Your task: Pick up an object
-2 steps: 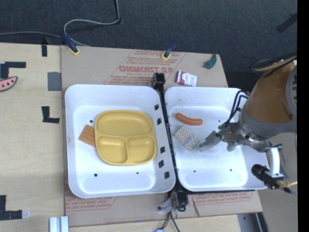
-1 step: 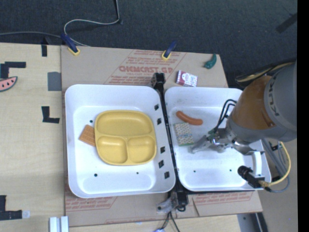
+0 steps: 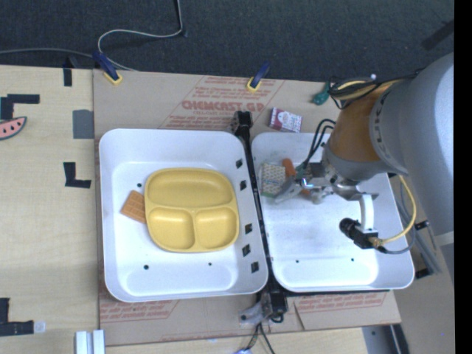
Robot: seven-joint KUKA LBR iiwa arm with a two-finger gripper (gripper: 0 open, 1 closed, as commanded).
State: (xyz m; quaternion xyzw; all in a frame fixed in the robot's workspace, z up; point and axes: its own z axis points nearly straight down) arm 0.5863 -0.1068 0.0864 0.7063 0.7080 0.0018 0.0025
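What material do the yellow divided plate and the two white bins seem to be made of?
Yellow divided plate: probably moulded plastic, with a smooth, slightly glossy surface and rounded compartment walls. Left white bin and right white bin: likely thin formed plastic, with soft rounded rims and a faint sheen.

A small red-and-white packet [image 3: 285, 119] lies on cardboard [image 3: 199, 102] behind the bins.

The arm [image 3: 420, 124] has a large, smooth grey body with rounded shape. Above the wrist there is an orange band [image 3: 354, 135]. Thin black cables and a yellow cable [image 3: 404, 223] run along the wrist. The gripper [image 3: 299, 186] is metallic grey with a small orange part. A white bracket [image 3: 366, 214] carries a black connector.
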